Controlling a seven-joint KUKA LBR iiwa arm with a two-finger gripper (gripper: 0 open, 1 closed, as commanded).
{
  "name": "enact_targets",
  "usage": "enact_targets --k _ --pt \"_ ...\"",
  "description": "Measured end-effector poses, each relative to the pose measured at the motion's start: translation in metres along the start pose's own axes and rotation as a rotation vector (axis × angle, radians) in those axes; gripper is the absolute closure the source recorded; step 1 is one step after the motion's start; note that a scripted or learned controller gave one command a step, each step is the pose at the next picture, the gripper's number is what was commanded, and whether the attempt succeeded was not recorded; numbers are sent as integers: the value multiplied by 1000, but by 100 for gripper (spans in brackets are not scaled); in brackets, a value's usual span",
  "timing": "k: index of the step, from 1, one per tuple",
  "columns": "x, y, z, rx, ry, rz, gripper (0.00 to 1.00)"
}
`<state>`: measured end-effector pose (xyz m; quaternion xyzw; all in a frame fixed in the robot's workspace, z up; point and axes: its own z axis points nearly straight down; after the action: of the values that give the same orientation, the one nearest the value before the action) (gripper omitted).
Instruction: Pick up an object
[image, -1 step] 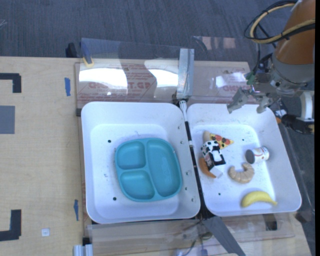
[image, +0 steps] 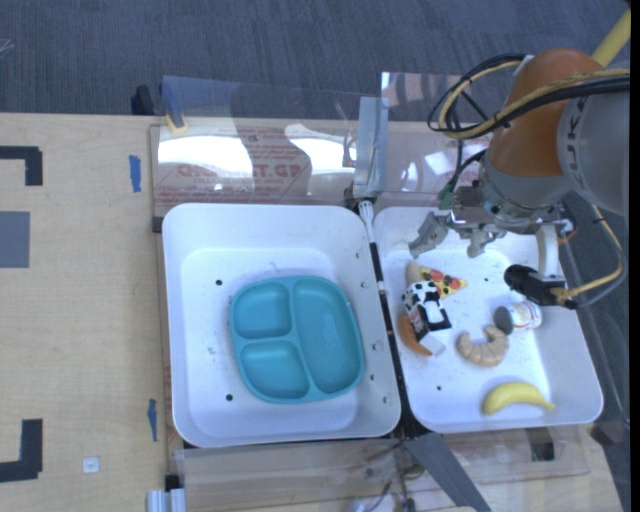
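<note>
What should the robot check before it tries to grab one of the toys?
1. Gripper open: ok, fingers spread.
2. Nothing between the fingers: ok.
3. Gripper over the right bin, where the toys are: ok.
4. Gripper right above a toy: not ok, the pizza slice lies below it in the picture.
5. Banana lying apart from the croissant: ok.
6. Height above the toys: cannot tell.

Robotics lab, wooden bench (image: 80, 300) with black tape marks, two white bins (image: 190, 240), cabled robot arm (image: 560, 120) overhead
</note>
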<state>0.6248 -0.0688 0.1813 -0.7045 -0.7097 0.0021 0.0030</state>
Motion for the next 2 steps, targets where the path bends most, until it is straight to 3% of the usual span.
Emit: enact_targets --k 1,2 --pt "-47 12 84 -12 -3 -209 0" --pt "-33 -9 86 -30 -10 -386 0"
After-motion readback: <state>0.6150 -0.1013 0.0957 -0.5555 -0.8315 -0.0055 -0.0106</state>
